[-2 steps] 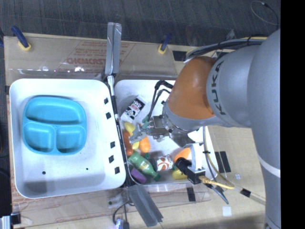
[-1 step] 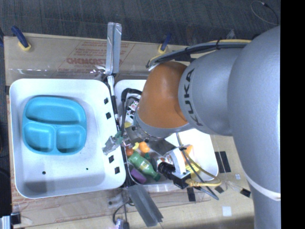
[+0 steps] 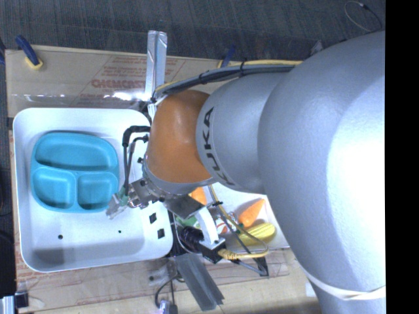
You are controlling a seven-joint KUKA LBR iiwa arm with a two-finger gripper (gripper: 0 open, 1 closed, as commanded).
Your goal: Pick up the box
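arm hunched low over the bins, box nowhere obvious

the gripper (image 3: 121, 203) sits at the right rim of the left bin (image 3: 39, 254), can't tell if it's open or closed. just past it on the left lies a blue tray (image 3: 72, 169). behind it, under the arm (image 3: 262, 129), orange and yellow stuff (image 3: 252, 221) peeks out, so the box is probably hidden there.
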